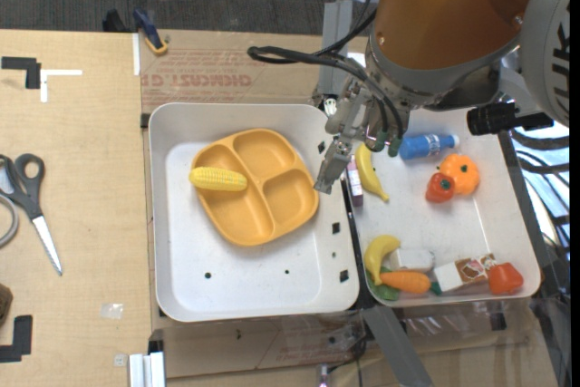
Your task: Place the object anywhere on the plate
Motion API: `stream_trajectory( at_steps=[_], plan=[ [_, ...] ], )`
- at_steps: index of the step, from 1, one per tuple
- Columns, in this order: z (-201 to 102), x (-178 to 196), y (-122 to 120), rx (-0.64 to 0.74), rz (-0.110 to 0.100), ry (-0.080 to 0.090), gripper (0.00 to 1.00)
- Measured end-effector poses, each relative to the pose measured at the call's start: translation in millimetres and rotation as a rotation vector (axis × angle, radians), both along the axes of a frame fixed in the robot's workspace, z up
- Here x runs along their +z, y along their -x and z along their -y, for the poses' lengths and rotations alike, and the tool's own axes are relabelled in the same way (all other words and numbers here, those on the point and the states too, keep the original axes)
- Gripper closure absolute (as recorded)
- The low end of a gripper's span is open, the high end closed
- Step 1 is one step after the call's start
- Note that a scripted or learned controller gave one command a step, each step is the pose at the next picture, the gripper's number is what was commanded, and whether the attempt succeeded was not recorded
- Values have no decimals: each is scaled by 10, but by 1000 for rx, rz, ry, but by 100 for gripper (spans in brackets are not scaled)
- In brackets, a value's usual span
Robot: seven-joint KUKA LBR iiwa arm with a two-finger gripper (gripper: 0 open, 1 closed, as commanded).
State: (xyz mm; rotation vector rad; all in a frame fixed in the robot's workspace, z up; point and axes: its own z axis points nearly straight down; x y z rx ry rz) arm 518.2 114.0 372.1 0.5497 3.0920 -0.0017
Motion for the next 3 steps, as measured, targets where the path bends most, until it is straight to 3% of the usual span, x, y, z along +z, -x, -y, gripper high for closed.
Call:
stream_trajectory(
  at_steps=[1, 2, 3],
  plan=[
    [3, 89, -16, -1, 2, 0, 100],
    [-700, -307, 1, 12, -2, 0, 100],
    [-697, -306, 0, 12, -2, 0, 0]
  ],
)
